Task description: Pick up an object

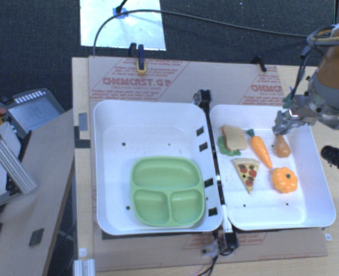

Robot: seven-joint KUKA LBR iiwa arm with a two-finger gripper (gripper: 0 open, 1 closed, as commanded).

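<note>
Right bin [324, 211] holds five toys: sandwich [233, 138], carrot [261, 149], pizza slice [247, 172], pumpkin [284, 179], pear [282, 146]. Its near edge lies bare. End effector [285, 123] hangs over the pear near the far-right corner; grip unclear.

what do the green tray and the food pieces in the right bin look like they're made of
Green tray: likely moulded plastic, matte with a soft sheen, three pressed compartments. Carrot, pumpkin, pizza slice and sandwich: apparently toy plastic or rubber, flat uniform colours; which one cannot be told.
</note>
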